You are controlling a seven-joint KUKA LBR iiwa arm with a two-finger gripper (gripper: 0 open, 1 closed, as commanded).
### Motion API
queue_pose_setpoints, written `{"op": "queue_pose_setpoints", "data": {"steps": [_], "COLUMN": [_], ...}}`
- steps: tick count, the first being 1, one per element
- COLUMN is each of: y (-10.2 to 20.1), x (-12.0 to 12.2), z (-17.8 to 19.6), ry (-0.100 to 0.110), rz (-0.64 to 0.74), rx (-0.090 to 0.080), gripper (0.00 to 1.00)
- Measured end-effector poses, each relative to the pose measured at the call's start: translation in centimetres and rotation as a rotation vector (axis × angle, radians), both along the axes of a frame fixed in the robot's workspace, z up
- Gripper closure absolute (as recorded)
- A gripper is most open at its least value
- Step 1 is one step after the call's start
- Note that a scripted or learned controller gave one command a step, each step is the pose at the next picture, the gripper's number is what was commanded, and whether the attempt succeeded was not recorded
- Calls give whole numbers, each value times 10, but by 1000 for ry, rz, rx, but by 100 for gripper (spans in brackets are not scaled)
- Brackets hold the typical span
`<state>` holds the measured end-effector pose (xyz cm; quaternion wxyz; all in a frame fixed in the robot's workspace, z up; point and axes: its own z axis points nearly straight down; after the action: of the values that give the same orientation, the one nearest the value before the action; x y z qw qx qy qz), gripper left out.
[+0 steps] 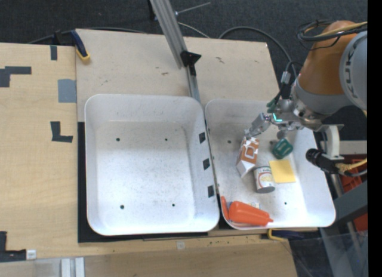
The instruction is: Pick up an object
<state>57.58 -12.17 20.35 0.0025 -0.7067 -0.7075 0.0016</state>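
Nearest the camera, the bench [36, 168] carries two shallow white bins side by side: the left bin [98, 162] and the right bin [316, 210].

Contents of the right bin, counted near to far, total five objects:

1. One orange wedge-shaped object [246, 213], lying against the near rim, toward the bin's left corner.
2. One small can [264, 179] with a pale lid, lying tilted, just beyond the orange object.
3. One yellow square pad [282, 171], flat on the floor, touching or just right of the can.
4. One small white and brown carton [248, 156], lying at a slant, just left of the can.
5. One dark green object [282, 147], just beyond the yellow pad and right of the carton.

The gripper [268, 122] hangs over the far half of the right bin, above the carton and the green object. One of the fingers [258, 126] points toward the carton's top end. It cannot be told whether the fingers are released or clenched, and no object is seen between them.

The arm [325, 73], with one orange band, enters from the right. One slanted metal post [169, 19] rises from the far bench. One blue and yellow clamp [80, 46] sits at the far left.
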Motion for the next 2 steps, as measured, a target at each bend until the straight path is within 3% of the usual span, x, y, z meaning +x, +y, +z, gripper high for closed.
{"op": "queue_pose_setpoints", "data": {"steps": [1, 2], "y": [0, 0], "x": [1, 0], "z": [2, -41], "ry": [-4, 0], "rz": [1, 0], "rx": [-1, -2], "gripper": [0, 0]}}
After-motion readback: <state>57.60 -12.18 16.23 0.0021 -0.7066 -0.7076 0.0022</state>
